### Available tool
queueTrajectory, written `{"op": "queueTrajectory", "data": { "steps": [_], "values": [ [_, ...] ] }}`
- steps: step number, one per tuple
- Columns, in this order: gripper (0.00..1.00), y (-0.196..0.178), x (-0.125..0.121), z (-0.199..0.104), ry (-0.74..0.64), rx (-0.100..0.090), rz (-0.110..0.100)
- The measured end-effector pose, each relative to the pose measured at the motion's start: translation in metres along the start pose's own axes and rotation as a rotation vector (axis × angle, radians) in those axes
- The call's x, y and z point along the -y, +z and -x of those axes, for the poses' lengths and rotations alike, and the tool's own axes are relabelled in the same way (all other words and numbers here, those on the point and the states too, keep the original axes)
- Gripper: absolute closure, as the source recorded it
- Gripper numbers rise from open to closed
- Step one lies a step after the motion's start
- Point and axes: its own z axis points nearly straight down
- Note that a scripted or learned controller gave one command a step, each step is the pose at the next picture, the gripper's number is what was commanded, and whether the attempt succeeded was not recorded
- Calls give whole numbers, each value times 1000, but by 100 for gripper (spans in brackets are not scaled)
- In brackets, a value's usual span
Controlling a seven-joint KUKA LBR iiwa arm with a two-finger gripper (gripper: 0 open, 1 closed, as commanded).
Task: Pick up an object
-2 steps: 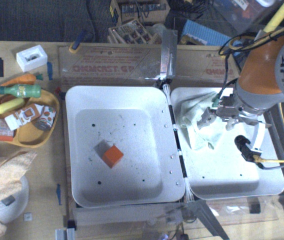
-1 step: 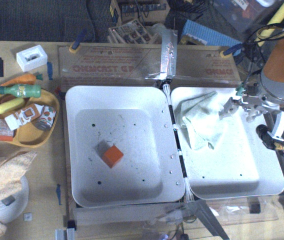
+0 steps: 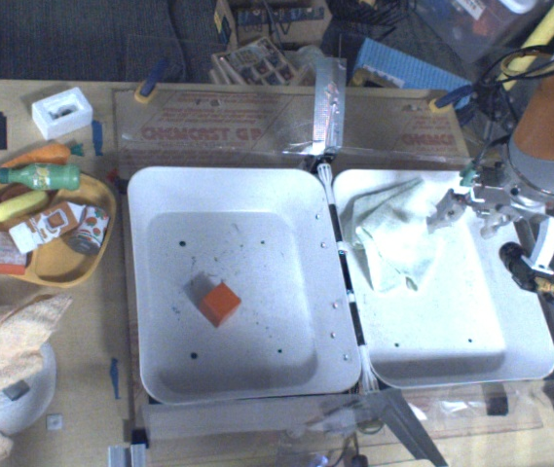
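An orange cube [image 3: 221,304] lies in the left bin [image 3: 160,202], a little left of its middle. A crumpled white cloth [image 3: 393,233] is spread over the upper left part of the right bin [image 3: 520,353]. My gripper [image 3: 469,216] hangs over the upper right part of the right bin, just right of the cloth's edge. It is open, with nothing between its fingers [image 3: 444,209]. The arm's orange band [image 3: 549,115] shows above it at the right edge.
A yellow bowl [image 3: 82,266] with a green bottle, a banana and packets stands left of the bins. A beige cloth [image 3: 9,343] lies at the lower left. A clear panel [image 3: 218,129] runs behind the bins. Cables hang beside the arm.
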Motion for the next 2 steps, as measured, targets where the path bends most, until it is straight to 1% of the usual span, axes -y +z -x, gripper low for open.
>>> {"op": "queueTrajectory", "data": {
  "steps": [1,2],
  "values": [
    [0,85,46,-52,-25,-1,10],
    [100,77,44,-50,-20,-1,13]
  ]
}}
